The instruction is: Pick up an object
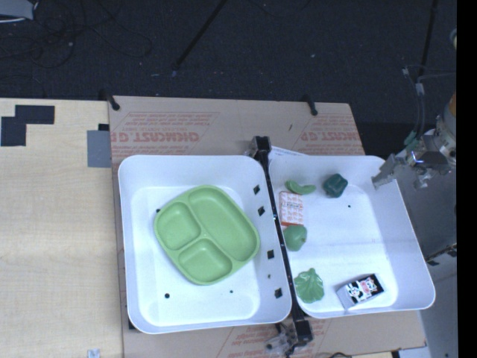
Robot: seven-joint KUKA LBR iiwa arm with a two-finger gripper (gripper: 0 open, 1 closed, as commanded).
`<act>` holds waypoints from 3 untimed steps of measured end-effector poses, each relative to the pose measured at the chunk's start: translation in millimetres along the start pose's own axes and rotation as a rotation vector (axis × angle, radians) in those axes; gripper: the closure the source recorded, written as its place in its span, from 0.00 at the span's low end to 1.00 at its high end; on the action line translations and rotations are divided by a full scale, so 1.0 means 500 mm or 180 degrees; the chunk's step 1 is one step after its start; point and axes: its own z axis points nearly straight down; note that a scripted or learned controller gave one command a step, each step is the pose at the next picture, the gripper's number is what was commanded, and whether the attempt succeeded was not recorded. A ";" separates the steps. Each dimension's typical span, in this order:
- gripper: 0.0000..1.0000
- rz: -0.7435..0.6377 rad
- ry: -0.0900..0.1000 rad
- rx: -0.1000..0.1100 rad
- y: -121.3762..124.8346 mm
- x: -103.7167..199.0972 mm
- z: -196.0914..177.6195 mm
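Black-and-white printed card box point(361, 290) lies in right bin's point(402, 233) near corner; my tool point(414, 159) hovers over far right rim, grip state unreadable.

Left bin point(141, 200): lies at 9 o'clock of the right bin point(402, 237), their inner walls touching along the middle.
Divided plate point(206, 233): in the left bin, near its centre.
Leaf-shaped piece point(300, 188): in the right bin, toward 11 o'clock.
Dark lump point(335, 185): just at 3 o'clock of that piece.
Printed card point(291, 208): against the right bin's 9 o'clock wall.
Rounded piece point(295, 236): at 6 o'clock of the card, touching it.
Ruffled piece point(308, 286): toward the bin's 7 o'clock corner.
Small box point(361, 290): at 3 o'clock of the ruffled piece.
Gripper point(417, 159): over the right bin's 2 o'clock rim.
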 end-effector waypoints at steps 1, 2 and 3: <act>0.00 -0.0009 -0.0010 -0.0042 0.004 0.001 -0.015; 0.00 -0.0007 -0.0002 -0.0021 0.005 0.019 0.106; 0.00 -0.0007 -0.0003 -0.0023 0.012 0.022 0.194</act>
